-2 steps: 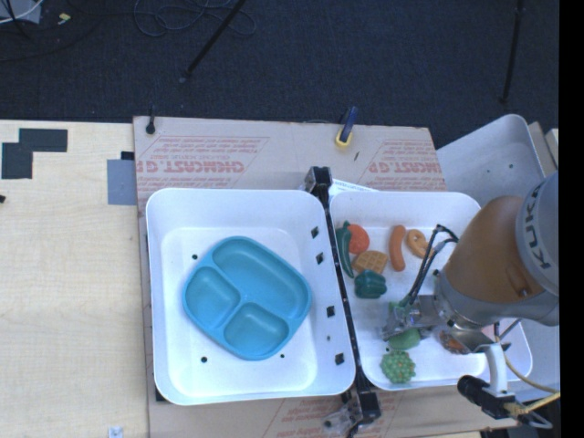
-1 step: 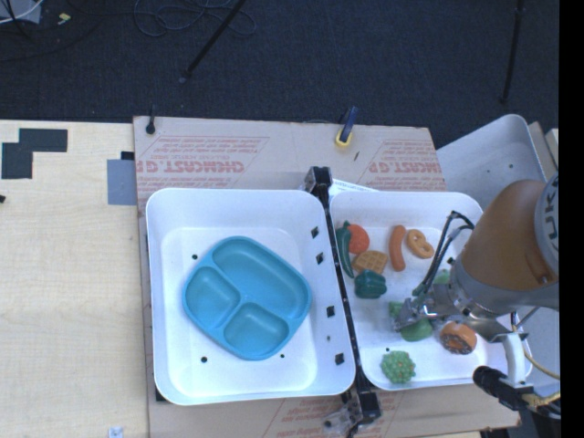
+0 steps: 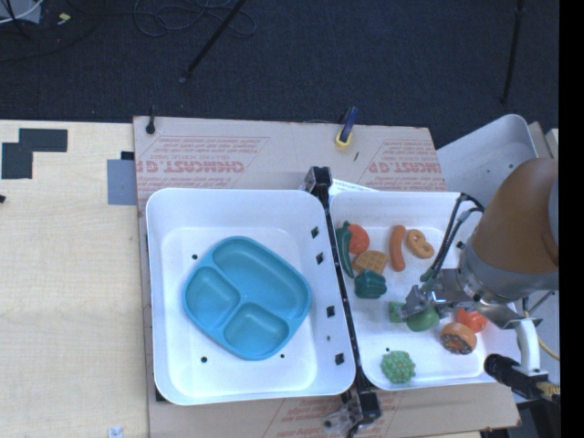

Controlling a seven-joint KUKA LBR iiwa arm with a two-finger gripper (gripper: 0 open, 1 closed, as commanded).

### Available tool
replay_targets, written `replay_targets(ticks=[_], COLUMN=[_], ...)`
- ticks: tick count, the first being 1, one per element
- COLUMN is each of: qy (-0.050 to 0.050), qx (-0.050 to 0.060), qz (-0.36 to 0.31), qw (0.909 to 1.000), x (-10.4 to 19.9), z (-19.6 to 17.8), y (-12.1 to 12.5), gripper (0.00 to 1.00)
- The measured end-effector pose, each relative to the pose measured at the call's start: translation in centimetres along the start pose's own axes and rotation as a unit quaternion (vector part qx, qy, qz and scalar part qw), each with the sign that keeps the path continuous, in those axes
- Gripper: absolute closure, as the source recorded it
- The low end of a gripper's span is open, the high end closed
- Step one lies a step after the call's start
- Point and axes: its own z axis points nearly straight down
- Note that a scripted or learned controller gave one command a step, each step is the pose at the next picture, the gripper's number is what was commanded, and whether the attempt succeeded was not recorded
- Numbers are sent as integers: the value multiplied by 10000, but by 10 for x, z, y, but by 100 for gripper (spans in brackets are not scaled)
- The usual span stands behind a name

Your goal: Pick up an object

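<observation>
Surface of pale wood extends across the left of the camera view, with dark patches near its upper left corner. A cardboard sheet printed with red lettering lies under both bins.

The left white bin holds a blue divided plate with three compartments, lying flat near the bin's centre. A black clamp strip runs along the seam where the two bins meet.

The right white bin holds a set of toy food items. Just right of the seam lie a red and green piece, a tan waffle-like piece and a dark green piece, grouped close together. Right of these an orange sausage-shaped piece lies next to a tan pretzel-shaped piece. A bumpy green ball rests alone near the bin's front wall.

The gripper is low in the right bin, directly above a green toy. Contact with that toy cannot be confirmed, and it cannot be determined whether the fingers are open or closed. A small red piece and an orange and brown round piece lie just right of the gripper. The arm, with its orange band, enters from the right.
</observation>
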Motion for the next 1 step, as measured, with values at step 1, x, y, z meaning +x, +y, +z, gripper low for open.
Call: replay_targets(ticks=[1], qy=[-4], qx=[-4], qz=[0], qw=[10000], x=[0], z=[-48], y=[1], gripper=[100])
